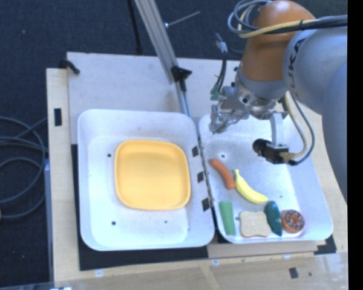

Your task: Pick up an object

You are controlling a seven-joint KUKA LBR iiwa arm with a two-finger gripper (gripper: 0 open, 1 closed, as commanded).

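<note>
Yellow banana (250,190) beside orange sausage (222,173), right bin (302,180).

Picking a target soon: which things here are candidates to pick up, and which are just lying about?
Job: orange sausage, yellow banana, light green stick, toast slice, dark green pepper, sprinkled doughnut, gripper.
Lying about: yellow square plate, black cables.

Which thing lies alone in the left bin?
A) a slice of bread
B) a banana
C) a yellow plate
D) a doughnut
C: the yellow plate lies by itself in the left bin, while the banana, the slice of bread and the doughnut all lie in the right bin.
</note>
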